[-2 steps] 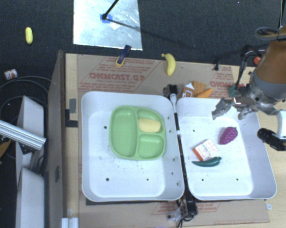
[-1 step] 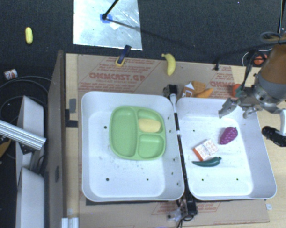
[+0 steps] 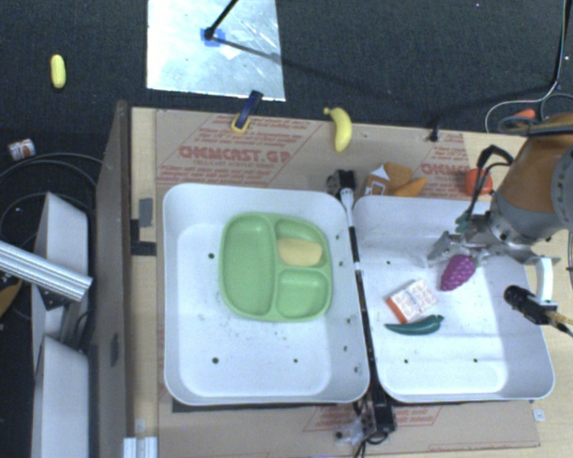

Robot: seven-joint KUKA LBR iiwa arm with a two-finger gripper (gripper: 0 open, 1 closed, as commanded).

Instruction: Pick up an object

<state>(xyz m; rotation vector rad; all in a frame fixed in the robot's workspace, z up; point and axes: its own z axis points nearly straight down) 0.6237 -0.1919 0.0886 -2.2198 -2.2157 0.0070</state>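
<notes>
Three objects are seen in the right bin [image 3: 521,372]: purple grapes [image 3: 459,272], an orange box [image 3: 412,300], a green pepper [image 3: 416,325]. The gripper [image 3: 469,244] is placed just above the grapes; whether the fingers are closed cannot be told. Next, a confirmed grasp is needed before lifting.

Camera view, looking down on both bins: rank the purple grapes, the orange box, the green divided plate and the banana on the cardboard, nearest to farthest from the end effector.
1. Purple grapes, right bin, just below the end effector.
2. Orange box, right bin, nearer the divider.
3. Banana, on cardboard beyond the bins.
4. Green divided plate, left bin.
</notes>
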